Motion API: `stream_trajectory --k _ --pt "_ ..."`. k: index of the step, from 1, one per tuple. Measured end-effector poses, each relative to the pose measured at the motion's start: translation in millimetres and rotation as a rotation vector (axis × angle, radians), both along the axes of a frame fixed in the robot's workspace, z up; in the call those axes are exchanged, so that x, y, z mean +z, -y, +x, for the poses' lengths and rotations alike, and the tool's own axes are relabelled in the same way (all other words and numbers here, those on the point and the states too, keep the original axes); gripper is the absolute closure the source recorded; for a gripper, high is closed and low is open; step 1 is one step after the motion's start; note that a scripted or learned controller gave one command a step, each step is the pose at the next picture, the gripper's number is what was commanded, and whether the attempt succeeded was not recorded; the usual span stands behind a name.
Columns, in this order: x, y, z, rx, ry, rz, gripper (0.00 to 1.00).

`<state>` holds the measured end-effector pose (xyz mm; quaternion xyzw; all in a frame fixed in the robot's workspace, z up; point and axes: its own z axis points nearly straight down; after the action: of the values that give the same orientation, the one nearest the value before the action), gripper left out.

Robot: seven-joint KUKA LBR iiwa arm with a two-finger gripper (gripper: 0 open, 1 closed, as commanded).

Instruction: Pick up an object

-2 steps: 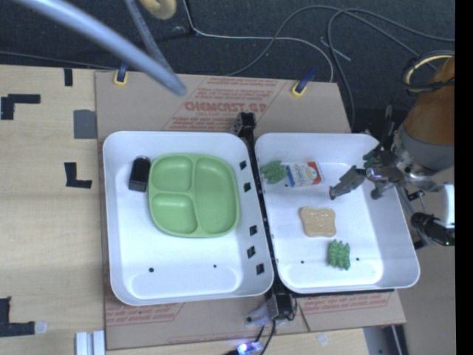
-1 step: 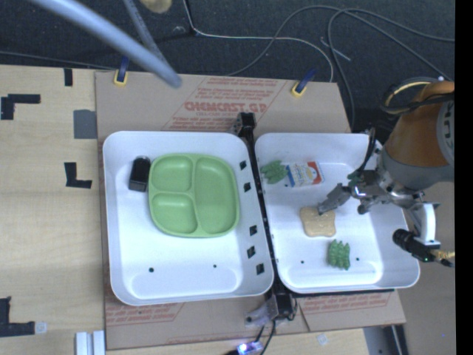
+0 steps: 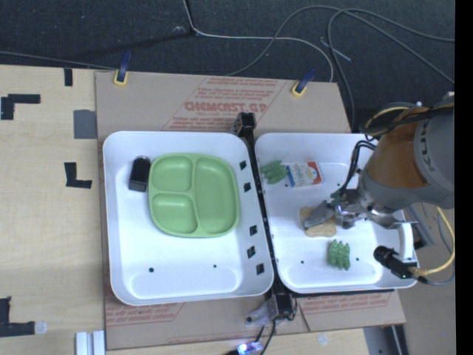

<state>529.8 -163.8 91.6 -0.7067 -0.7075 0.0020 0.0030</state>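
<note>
**Gripper low over tan piece in right bin**

Left bin (image 3: 118,220): green divided plate (image 3: 194,195) sits near the middle, small black block (image 3: 139,174) just beside its left rim. Right bin (image 3: 295,276): green leafy piece (image 3: 273,172) at the upper left, touching a white packet with red and blue print (image 3: 304,173); tan bread-like piece (image 3: 319,223) near the centre; small green bumpy toy (image 3: 339,254) below it, apart.

My gripper (image 3: 325,214) comes in from the right, tips down at the tan piece, touching or right over it. Can't tell if my fingers are spread or clamped, or if anything sits between them.

Around: cardboard sheet (image 3: 222,102) under both bins, yellow clips (image 3: 299,87) on its top edge, cables (image 3: 244,32) across dark cloth behind.
</note>
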Motion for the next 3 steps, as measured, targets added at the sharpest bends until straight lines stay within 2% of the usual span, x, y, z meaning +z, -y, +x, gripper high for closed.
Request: stream_trajectory --k 1,2,3 --pt "-6 0 1 0.000 0.007 -0.003 0.00" --pt "4 0 1 0.000 0.008 -0.004 1.00" --pt "47 2 5 0.000 0.009 -0.002 1.00"
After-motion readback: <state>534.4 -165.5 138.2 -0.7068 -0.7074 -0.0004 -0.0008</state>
